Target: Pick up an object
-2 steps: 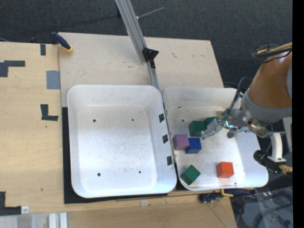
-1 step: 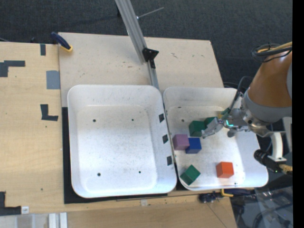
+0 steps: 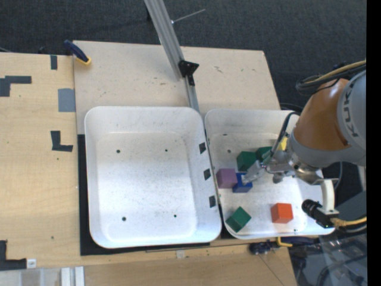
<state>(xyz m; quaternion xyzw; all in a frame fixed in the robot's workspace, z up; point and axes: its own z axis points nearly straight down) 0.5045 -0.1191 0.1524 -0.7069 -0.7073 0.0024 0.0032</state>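
Where the wooden bench [image 3: 36, 159] carries its 2 white trays, the left bin [image 3: 143, 177] is the biggest thing on it, and the right bin [image 3: 250, 121] touches it along their shared edge. The arm [image 3: 324, 127] comes in over the right bin's far right side, its orange band sitting above the grey wrist. A grey metal rail [image 3: 164, 22] slants down from the top toward the gap where the right bin meets its neighbour.

Inside the right bin lie 5 small pieces. An orange block [image 3: 282, 213] sits near the bin's front right corner. A green block [image 3: 239, 218] rests near the bin's front left corner, well apart from the orange one. Another green block [image 3: 247, 159] lies near the bin's middle. A purple block [image 3: 225, 177] sits toward the bin's left wall. A blue block [image 3: 241, 184] lies just beside the purple one.

The gripper [image 3: 255, 170] hangs low over the middle of the right bin, its tip right at the blue block and just below the middle green block. Whether its fingers are spread or closed cannot be told from here, nor whether they touch the blue block.
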